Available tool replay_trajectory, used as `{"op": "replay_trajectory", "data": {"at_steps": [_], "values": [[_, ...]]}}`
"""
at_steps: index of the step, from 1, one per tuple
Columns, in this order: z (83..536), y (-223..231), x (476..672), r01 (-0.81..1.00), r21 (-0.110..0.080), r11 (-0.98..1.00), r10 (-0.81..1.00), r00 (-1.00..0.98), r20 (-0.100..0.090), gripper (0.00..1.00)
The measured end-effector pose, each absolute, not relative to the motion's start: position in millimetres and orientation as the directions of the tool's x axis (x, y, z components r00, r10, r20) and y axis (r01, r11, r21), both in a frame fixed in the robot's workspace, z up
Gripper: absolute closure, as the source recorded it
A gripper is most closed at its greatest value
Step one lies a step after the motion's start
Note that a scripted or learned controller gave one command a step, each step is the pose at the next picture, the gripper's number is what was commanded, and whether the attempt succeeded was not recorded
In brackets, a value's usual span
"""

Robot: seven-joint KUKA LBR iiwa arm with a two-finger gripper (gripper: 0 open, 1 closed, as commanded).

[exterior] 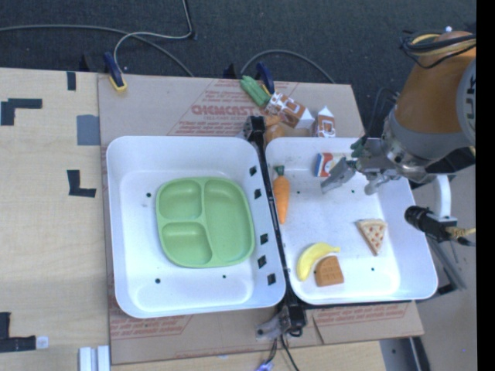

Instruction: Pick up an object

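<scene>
From above, the pincer (357, 173) hangs over the back of the right bin (402, 280), its two fingers spread apart with nothing between them. Just to its left, close by one fingertip, lies a small red, white and blue carton (326, 164). Farther left, against the divider, rests a carrot (281, 198). Toward the front of the bin from the pincer sit a pizza slice (373, 235), a banana (312, 259) and a brown toast piece (329, 271) touching the banana. Well to the pincer's left, the other bin (124, 230) holds a green divided plate (206, 221).
</scene>
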State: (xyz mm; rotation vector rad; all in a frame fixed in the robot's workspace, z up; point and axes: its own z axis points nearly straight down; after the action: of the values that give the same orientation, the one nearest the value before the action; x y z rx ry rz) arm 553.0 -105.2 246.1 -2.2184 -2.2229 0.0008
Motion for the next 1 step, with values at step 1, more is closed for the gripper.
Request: {"op": "replay_trajectory", "data": {"at_steps": [1], "values": [[220.0, -178.1, 578.7, 1.000, -0.002, 0.000, 1.000, 0.000, -0.001, 0.00]]}}
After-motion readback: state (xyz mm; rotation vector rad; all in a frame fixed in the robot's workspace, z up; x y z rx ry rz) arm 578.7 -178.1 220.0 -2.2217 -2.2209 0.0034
